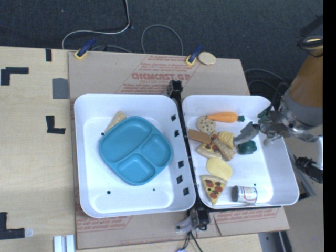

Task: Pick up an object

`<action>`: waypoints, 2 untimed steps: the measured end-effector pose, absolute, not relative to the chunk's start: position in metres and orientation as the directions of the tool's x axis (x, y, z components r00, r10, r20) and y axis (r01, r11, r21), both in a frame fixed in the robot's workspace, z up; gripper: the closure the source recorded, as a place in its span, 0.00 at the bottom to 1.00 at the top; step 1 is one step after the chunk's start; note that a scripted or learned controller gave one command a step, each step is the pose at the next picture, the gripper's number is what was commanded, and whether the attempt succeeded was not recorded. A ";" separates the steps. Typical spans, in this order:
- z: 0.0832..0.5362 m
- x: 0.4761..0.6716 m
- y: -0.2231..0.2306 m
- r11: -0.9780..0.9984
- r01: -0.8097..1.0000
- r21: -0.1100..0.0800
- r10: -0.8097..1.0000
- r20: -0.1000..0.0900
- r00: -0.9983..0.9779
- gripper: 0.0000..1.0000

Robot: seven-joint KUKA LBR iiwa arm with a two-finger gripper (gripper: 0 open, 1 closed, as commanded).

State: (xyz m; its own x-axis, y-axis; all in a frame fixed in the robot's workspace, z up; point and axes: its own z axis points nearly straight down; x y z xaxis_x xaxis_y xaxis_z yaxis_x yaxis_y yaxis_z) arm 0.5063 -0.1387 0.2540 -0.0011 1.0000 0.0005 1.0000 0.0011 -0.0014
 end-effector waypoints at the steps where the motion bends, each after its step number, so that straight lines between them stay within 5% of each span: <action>1: 0.082 0.549 -0.110 0.003 1.000 0.000 1.000 -0.002 -0.003 0.00; 2: 0.099 0.549 -0.111 0.001 1.000 0.000 1.000 0.000 -0.001 1.00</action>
